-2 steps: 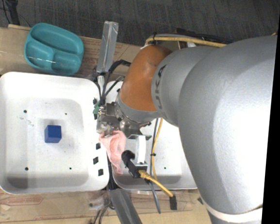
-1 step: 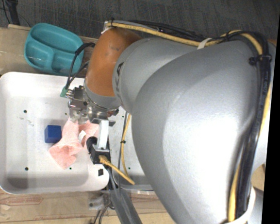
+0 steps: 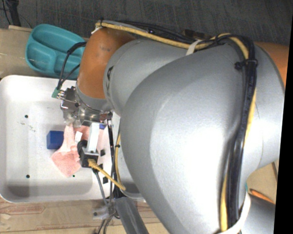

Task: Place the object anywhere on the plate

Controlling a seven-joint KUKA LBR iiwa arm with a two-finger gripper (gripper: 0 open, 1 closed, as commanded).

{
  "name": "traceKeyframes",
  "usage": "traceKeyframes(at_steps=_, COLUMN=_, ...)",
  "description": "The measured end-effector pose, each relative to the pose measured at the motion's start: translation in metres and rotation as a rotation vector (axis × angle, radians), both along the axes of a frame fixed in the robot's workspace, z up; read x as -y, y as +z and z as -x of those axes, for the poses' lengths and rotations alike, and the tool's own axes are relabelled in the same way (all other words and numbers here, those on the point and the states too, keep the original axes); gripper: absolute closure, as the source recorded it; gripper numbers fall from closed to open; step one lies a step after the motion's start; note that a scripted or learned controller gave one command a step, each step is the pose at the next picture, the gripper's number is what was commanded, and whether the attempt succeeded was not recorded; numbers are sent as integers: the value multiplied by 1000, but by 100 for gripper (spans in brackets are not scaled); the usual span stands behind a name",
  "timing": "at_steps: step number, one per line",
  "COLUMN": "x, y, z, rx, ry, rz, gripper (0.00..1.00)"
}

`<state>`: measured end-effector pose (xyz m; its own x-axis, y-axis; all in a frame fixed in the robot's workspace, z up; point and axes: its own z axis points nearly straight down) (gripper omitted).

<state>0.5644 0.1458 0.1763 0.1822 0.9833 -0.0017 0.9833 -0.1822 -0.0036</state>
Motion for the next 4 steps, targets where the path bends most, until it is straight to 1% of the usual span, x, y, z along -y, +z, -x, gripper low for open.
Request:
traceKeyframes(at_steps=1, x=28, y=-21, z=-7, rx=-2, ry=254, rz=-2, gripper=100)
traceKeyframes(at_steps=2, x=-13, y=-5, z=47, rx=-1, ry=207, rz=-1, gripper=100)
traceKeyframes(at_steps=3, x=59, y=15, z=27, rx=1, ry=149, rz=-1, gripper=100)
traceKeyframes(at_steps=4, x=-12, y=8, z=31, rx=0, ry=155, rz=-1, gripper=100)
